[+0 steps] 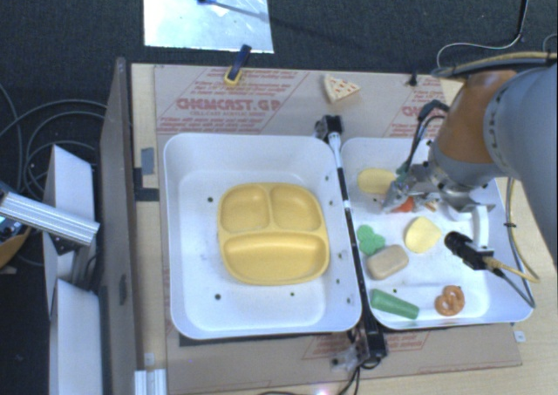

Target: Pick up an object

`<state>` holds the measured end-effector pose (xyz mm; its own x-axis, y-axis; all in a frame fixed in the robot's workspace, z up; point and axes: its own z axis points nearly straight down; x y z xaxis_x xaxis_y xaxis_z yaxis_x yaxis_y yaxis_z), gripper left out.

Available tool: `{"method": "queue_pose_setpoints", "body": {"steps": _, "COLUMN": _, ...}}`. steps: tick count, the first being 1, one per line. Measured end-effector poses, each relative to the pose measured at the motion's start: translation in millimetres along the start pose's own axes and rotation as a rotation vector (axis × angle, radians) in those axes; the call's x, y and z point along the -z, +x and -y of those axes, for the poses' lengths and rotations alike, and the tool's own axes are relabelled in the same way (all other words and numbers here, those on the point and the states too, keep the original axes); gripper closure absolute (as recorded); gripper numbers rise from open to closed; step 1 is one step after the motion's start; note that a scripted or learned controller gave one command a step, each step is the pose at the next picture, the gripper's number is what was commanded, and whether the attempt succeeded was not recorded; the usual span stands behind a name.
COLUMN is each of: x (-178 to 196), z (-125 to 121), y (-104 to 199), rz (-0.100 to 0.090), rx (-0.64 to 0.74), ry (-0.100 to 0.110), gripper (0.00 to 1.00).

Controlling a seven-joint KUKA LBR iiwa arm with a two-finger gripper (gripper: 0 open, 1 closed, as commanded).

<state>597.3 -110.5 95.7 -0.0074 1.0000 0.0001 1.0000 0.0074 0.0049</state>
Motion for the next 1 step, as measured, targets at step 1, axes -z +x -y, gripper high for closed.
{"method": "queue_pose_setpoints", "body": {"steps": 1, "x": 94.9, "z": -7.6, "y": 85.2, "rz": -0.003, "rx": 0.006, "ry": -0.006, "gripper": 1.00}}
